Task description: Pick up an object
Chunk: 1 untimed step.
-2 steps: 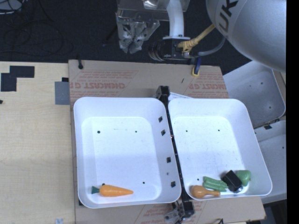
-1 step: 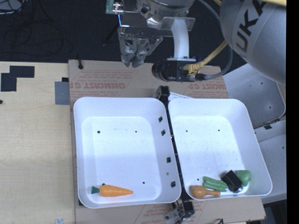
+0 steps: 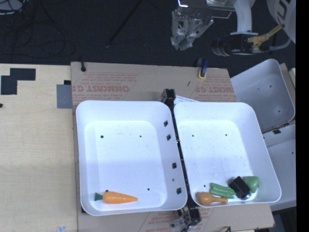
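Gripper [image 3: 186, 33] hangs above the bins [image 3: 87, 129], seemingly holding nothing; opening unclear

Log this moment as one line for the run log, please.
gripper: raised behind bins, nothing between fingers | left bin: carrot | right bin: black block, green items, tan gourd | pick: not yet

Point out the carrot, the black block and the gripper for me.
carrot [image 3: 119, 197], camera view, middle of its orange body in the left bin.
black block [image 3: 239, 187], camera view, its top face in the right bin.
gripper [image 3: 186, 38], camera view, between its fingertips above the bench.
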### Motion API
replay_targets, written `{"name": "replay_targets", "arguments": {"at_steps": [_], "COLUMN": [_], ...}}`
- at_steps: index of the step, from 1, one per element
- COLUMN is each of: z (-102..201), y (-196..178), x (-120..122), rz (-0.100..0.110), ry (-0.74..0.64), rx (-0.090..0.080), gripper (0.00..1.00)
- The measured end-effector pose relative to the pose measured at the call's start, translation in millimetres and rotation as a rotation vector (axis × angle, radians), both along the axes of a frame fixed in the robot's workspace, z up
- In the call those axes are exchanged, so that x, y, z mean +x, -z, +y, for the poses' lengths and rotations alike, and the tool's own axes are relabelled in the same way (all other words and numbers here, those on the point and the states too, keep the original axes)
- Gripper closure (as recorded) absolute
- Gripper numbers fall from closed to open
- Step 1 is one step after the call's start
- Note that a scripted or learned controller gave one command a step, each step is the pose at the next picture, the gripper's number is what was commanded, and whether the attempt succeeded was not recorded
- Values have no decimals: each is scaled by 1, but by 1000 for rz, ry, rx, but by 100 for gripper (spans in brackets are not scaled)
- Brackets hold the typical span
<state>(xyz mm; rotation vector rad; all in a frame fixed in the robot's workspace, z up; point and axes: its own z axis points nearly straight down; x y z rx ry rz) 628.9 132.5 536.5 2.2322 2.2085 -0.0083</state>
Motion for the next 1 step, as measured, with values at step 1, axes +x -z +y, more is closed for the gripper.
{"name": "replay_targets", "arguments": {"at_steps": [1], "z": [57], "y": [0], "x": [-3], "rz": [1], "ry": [-16], "rx": [4], "gripper": [100]}}
